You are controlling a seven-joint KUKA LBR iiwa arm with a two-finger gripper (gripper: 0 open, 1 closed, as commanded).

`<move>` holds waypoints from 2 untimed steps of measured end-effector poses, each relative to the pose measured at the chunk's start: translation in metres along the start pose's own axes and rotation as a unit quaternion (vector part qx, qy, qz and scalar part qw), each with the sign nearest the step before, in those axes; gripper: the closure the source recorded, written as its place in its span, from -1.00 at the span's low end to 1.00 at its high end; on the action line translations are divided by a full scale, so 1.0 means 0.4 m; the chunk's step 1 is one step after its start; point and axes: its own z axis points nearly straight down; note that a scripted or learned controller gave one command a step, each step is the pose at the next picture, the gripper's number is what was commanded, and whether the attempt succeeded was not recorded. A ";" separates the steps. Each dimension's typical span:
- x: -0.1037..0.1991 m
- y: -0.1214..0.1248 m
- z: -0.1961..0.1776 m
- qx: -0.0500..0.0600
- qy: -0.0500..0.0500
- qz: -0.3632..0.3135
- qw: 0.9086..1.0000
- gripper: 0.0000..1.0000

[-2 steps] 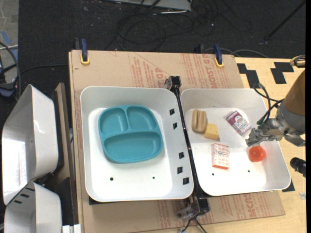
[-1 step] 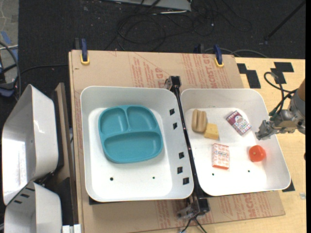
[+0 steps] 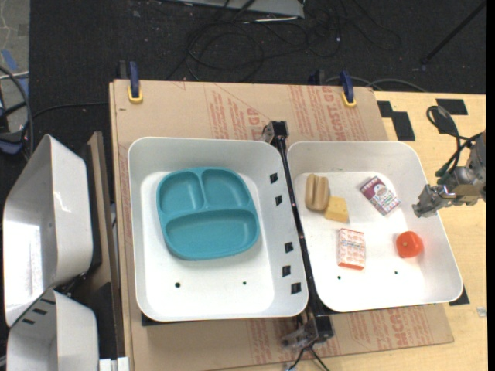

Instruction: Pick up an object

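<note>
I'm hovering the hand [image 3: 428,202] at the right white bin's [image 3: 371,154] edge; grip state I cannot tell. The round red-orange tomato toy [image 3: 409,244] is sitting just below—next, descending onto it.

A robotics lab or test bench, not a home. Two shallow white bins [image 3: 294,168] sit side by side on a cardboard-covered board [image 3: 224,107] held by clamps [image 3: 135,87] at its upper edge. Loose black cables [image 3: 232,29] trail over dark carpet across the top of the frame, and spare white tubs [image 3: 46,207] stand stacked at the left edge — workshop clutter.
</note>
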 end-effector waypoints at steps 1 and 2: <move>0.111 0.044 -0.010 0.001 0.001 -0.003 1.000 1.00; 0.269 0.074 -0.015 0.001 0.002 -0.003 1.000 1.00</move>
